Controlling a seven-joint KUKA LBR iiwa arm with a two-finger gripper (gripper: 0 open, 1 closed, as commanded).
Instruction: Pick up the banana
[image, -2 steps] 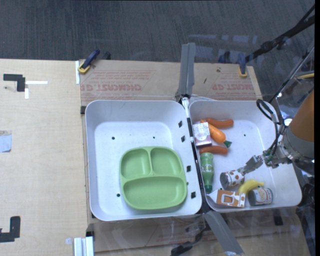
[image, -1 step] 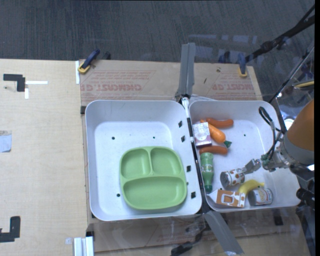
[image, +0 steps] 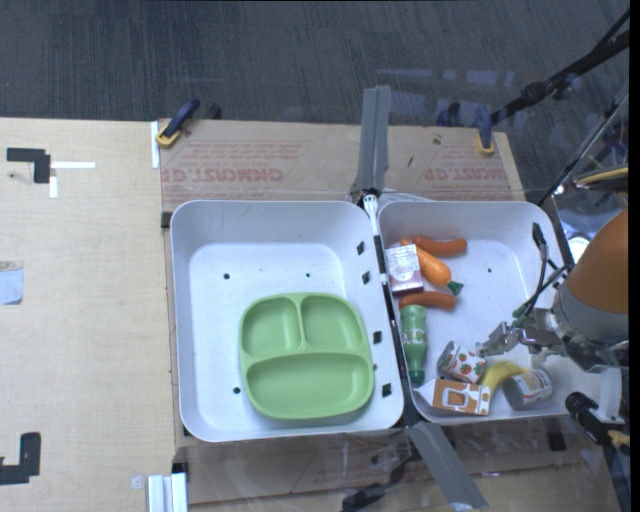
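The yellow banana lies near the front of the right bin. It sits between a small patterned carton on its left and a grey can on its right. My gripper hangs just above and slightly behind the banana, reaching in from the right under the orange wrist band. Nothing shows in its grasp.
An orange-and-white carton lies at the right bin's front. A green bottle, two sausages, a carrot and a small box lie along its left side. The left bin holds a green divided plate.
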